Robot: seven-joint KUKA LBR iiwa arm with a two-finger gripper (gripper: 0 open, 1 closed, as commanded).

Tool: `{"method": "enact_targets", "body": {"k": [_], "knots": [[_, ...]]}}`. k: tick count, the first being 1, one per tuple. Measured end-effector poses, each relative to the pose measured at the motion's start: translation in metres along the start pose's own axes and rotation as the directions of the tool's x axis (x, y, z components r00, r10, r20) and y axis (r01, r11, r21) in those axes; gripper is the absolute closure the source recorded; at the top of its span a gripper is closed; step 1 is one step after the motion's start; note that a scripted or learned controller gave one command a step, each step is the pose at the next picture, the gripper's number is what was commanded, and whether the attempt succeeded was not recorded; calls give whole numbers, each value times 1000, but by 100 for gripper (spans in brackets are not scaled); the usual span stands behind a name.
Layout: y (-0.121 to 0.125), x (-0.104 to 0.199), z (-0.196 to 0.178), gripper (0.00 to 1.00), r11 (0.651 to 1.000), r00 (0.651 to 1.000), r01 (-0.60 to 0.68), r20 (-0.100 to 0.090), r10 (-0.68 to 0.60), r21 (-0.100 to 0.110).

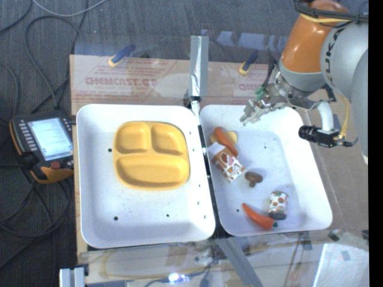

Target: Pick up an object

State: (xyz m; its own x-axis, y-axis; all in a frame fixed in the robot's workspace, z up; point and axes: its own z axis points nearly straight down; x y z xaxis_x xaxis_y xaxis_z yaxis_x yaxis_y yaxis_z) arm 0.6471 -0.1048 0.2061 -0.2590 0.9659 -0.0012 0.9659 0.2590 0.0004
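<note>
My gripper [256,110] hangs over the far edge of the right bin [299,160], fingers spread with nothing between them. In that bin lie an orange carrot-like piece [224,137] on a pale yellow piece, a patterned small carton [227,163], a brown mushroom-shaped piece [254,178], a small patterned can [278,203] and a red-orange pepper-like piece [258,216]. The nearest object, the carrot-like piece, lies to the lower left of the gripper, apart from it.
The left bin [96,208] holds a yellow divided tray [152,154]. A metal divider post [197,70] stands between the bins at the back. A teach pendant [42,145] lies left of the bench. The arm's body [323,34] fills the upper right.
</note>
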Motion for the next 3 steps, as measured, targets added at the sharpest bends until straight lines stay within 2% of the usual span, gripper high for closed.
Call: {"method": "enact_targets", "body": {"k": [1,2,3], "knots": [[0,0,0,0,1000,1000,0,0,0,1],[-1,-4,109,0,1000,1000,-28,-1,28,1],[20,-5,116,0,986,986,166,0,-166,10]]}}
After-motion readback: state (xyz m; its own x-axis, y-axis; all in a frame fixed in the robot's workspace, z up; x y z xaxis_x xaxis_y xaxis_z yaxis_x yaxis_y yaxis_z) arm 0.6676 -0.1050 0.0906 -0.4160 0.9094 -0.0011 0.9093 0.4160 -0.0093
